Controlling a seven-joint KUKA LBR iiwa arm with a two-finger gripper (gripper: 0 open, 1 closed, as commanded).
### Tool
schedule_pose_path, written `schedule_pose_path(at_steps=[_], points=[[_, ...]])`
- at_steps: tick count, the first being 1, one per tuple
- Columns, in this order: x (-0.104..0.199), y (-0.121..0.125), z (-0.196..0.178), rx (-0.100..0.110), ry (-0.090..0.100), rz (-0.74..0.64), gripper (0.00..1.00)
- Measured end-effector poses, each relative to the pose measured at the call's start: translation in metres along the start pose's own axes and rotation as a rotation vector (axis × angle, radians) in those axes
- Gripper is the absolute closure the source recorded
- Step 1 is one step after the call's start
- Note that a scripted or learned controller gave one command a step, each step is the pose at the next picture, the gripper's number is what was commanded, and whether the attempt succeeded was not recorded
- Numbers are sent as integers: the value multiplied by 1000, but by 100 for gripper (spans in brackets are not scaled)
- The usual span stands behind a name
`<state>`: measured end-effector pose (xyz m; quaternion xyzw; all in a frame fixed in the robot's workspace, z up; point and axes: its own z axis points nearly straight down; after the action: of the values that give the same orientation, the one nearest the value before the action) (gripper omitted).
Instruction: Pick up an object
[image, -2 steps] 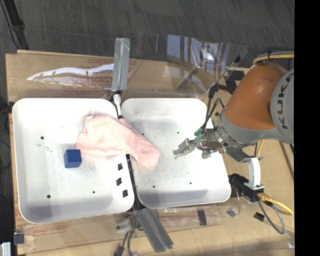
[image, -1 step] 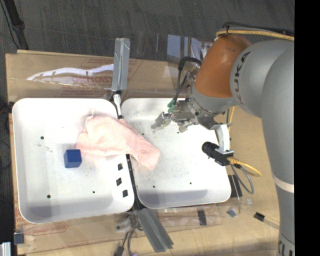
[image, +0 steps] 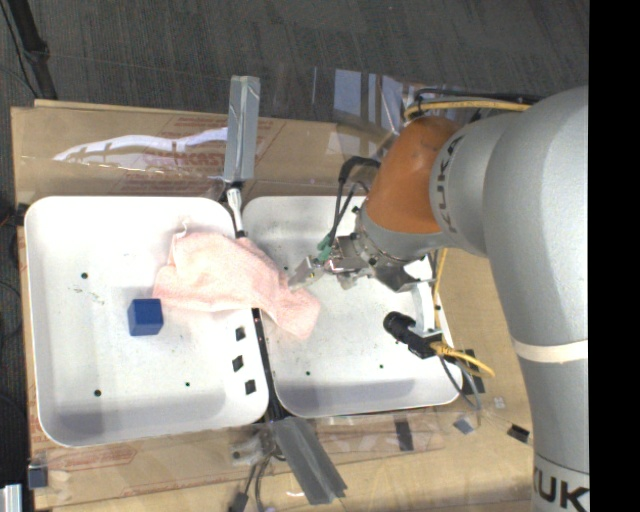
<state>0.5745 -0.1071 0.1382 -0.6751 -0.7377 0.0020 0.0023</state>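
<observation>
Just left of gripper (image: 308, 268), pink cloth (image: 235, 280) draped over bins' divider, grip unclear

The arm (image: 530, 230) is bulky and smooth grey, with an orange band (image: 412, 190) above the wrist, black lettering on the casing, and yellow and black cables (image: 450, 355) alongside.

Crumpled pale pink cloth towel (image: 235, 282), draped across the divide between both bins. Small blue cube (image: 145, 316), left bin.
</observation>
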Motion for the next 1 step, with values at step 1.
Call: schedule_pose_path(at_steps=[1], points=[[37, -46, -53, -2, 0, 8, 0]])
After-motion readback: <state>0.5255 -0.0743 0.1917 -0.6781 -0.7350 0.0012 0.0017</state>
